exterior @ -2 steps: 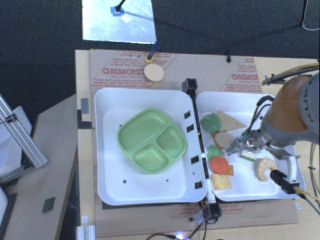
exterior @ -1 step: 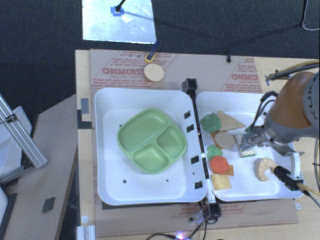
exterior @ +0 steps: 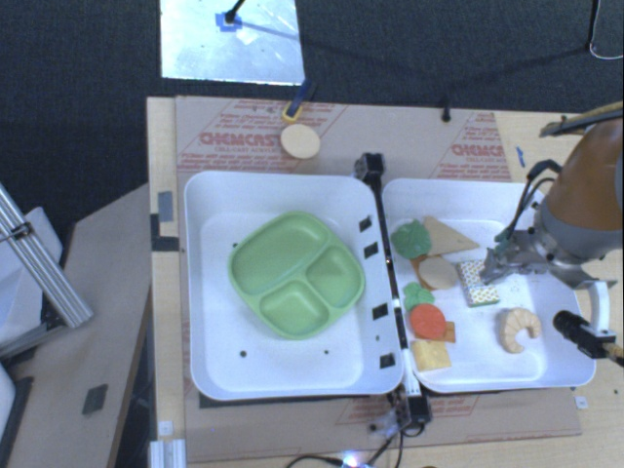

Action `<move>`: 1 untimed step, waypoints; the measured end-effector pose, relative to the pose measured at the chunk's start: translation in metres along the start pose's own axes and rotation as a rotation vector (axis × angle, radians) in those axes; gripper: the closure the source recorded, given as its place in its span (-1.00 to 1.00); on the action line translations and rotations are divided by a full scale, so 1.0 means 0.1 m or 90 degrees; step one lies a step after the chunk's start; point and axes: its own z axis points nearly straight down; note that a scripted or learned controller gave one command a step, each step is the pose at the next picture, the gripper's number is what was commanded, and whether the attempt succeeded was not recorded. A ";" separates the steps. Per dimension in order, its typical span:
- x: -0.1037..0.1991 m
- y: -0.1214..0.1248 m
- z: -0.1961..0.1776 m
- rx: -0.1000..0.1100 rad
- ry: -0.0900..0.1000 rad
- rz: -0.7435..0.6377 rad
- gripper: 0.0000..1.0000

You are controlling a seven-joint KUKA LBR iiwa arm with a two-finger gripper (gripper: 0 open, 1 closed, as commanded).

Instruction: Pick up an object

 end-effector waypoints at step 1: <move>0.06 0.03 -0.62 -0.002 0.000 -0.003 1.00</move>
